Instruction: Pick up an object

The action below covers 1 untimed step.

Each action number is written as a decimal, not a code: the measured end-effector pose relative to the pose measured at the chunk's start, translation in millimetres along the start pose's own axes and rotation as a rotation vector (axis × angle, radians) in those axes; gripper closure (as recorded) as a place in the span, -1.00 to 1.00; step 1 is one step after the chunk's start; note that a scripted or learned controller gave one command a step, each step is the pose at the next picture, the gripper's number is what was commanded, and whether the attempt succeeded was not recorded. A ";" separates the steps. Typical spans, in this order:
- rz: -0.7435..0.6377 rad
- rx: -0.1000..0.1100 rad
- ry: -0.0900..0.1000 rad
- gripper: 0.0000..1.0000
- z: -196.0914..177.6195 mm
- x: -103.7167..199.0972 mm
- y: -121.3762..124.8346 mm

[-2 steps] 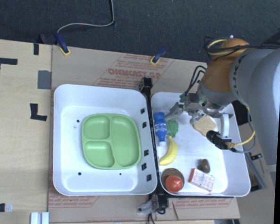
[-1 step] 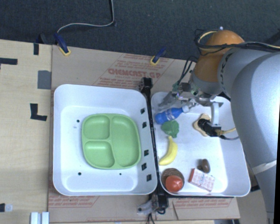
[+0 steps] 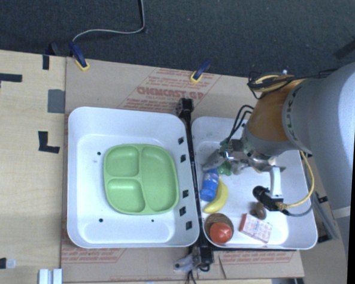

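Several small items sit bunched in the right white plastic bin (image 3: 291,238): a blue bottle-like thing (image 3: 209,186), a curved yellow banana (image 3: 218,199), a red round tomato-looking ball (image 3: 221,232) and a flat red-and-white packet (image 3: 255,228). Tool (image 3: 224,159) hovers right above the blue one, probably lining up a grab, can't tell how wide it is. Left white bin (image 3: 79,180) carries a green divided plate (image 3: 141,179).
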State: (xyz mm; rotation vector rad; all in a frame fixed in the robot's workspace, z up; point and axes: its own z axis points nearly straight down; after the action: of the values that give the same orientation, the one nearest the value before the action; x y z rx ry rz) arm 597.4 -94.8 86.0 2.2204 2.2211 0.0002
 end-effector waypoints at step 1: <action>-0.002 -0.003 -0.001 -1.00 0.3 -12.6 55.3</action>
State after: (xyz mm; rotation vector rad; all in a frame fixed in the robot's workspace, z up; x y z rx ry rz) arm 652.6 -107.4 85.8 2.2166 2.2214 0.0025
